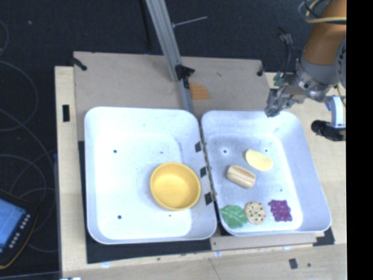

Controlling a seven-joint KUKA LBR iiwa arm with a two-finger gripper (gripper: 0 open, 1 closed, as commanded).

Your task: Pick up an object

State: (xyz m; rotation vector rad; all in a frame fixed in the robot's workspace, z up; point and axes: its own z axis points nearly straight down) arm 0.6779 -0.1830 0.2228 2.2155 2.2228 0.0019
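Observation:
The right bin holds a pale yellow flat piece, a tan bread-like roll, a green leaf shape, a round cookie and a purple grape bunch. A yellow bowl sits in the left bin. My gripper hangs over the far edge of the right bin, pointing down, well apart from all the objects. Nothing shows between its fingers.
A grey metal pole slants up from the gap between the bins. An orange tag lies on the board behind them. A screen device sits at the lower left, off the bench.

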